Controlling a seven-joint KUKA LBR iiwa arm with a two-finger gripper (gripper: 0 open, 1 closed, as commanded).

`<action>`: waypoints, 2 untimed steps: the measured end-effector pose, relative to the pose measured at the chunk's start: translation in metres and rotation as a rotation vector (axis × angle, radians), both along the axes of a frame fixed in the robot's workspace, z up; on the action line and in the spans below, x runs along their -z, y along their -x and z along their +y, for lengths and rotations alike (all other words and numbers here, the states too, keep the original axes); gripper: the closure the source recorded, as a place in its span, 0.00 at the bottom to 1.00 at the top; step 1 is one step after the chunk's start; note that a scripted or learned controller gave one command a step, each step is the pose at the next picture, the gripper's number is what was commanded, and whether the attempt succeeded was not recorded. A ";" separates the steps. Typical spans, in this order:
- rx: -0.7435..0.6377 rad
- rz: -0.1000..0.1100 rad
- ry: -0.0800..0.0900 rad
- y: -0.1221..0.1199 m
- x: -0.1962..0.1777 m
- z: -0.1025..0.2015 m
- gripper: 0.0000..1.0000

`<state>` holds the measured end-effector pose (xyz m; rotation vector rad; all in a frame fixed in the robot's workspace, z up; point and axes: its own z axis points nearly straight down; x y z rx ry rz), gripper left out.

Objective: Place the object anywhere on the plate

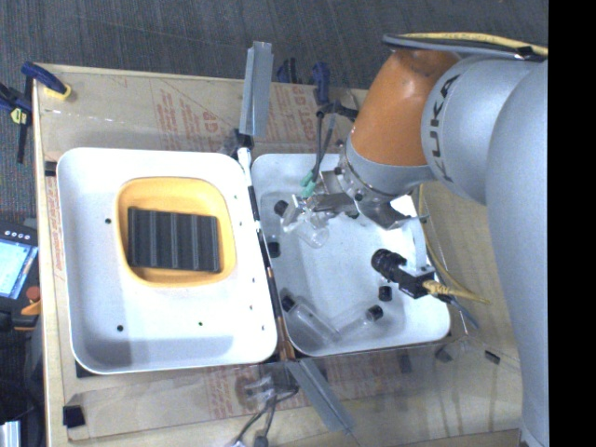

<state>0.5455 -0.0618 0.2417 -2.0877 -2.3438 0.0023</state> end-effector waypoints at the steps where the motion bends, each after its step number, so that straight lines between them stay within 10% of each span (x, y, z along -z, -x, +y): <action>1: -0.216 -0.001 0.001 -0.077 0.021 0.034 1.00; 2: -0.411 0.000 -0.001 -0.064 0.050 0.042 1.00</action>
